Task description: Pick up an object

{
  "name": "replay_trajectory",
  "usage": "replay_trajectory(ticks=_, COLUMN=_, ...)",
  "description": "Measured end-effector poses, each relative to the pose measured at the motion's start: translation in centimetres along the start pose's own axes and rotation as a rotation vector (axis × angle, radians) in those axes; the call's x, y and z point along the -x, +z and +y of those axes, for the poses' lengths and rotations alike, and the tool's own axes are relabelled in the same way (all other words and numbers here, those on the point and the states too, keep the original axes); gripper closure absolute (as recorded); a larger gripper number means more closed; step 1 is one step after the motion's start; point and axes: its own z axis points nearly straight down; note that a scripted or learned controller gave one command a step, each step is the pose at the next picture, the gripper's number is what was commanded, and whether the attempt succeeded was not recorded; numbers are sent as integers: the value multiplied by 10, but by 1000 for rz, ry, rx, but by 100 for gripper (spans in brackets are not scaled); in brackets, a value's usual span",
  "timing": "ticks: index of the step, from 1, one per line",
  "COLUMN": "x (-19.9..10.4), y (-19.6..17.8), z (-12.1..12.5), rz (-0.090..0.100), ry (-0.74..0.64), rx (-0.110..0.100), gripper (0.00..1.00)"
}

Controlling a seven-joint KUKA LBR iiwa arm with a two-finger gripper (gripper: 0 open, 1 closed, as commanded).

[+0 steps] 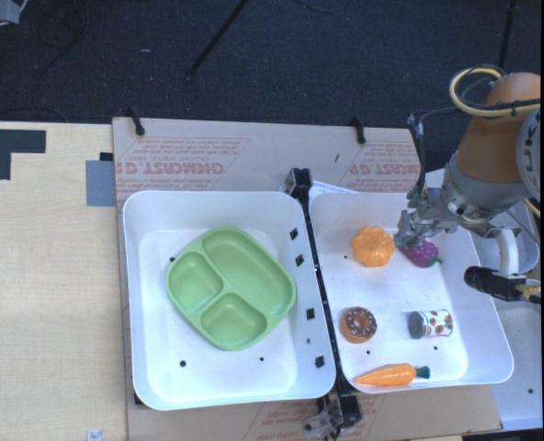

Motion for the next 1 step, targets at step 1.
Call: replay_trajectory(ticks=1, x=7, y=-62, z=-2, rz=0, ry=0, rx=1, gripper=100)
